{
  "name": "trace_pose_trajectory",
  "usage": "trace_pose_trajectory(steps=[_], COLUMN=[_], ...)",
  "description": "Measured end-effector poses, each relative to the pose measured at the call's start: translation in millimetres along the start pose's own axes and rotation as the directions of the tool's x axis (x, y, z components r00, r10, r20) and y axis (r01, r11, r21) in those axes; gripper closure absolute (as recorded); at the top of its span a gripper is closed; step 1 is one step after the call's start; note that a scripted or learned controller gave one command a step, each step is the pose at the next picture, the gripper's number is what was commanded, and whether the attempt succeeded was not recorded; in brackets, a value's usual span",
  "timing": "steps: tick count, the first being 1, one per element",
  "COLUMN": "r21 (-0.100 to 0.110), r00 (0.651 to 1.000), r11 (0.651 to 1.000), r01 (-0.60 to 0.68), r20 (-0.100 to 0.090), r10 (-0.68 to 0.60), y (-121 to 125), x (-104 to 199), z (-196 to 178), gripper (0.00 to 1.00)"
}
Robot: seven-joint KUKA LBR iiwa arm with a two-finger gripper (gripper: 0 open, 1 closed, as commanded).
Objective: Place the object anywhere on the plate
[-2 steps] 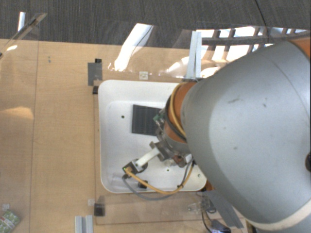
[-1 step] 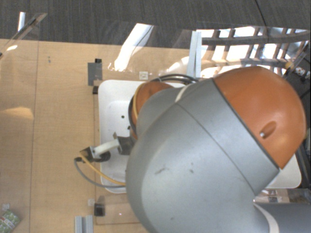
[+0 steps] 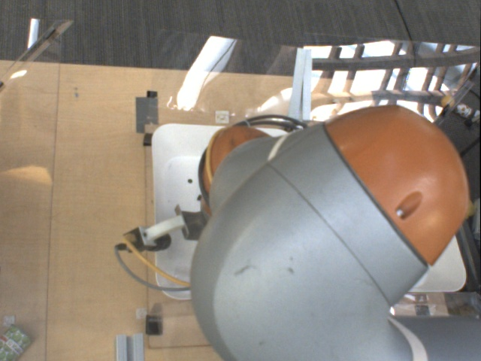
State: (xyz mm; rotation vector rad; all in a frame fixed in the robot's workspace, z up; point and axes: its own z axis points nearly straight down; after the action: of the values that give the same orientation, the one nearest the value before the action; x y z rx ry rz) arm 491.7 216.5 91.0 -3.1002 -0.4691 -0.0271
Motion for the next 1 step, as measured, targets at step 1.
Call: trace_pose_trajectory(steps=[1], r21=[0.003], r00=[1.0], r11=[1.0], r01=[0.001], r20=[0.004], r10=[-0.001], y=[0.1], x=[0.1], z=[-10.2], gripper=[1.0])
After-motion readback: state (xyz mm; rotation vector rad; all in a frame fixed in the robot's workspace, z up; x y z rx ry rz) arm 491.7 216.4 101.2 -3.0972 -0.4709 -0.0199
